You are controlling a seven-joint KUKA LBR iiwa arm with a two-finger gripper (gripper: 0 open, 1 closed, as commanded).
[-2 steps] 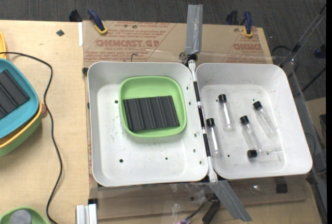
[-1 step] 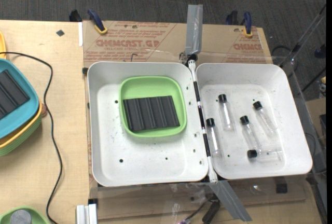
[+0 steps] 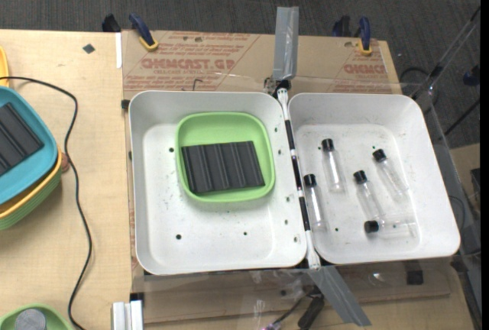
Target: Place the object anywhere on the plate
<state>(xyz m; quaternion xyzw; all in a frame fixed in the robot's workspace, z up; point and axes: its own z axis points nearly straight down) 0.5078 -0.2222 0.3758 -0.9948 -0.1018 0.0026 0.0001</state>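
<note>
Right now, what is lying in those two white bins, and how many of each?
Clear tubes with black caps: 5
Green plates: 1
Dark ridged mats: 1
Total: 7

A lab: clear capped tubes in white bins, clamped cardboard

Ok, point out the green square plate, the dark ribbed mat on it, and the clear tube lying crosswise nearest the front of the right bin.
green square plate (image 3: 223,124): camera view, on its bare back rim.
dark ribbed mat (image 3: 224,166): camera view, mat's middle.
clear tube lying crosswise (image 3: 391,226): camera view, mid-length of its glass body.
</note>
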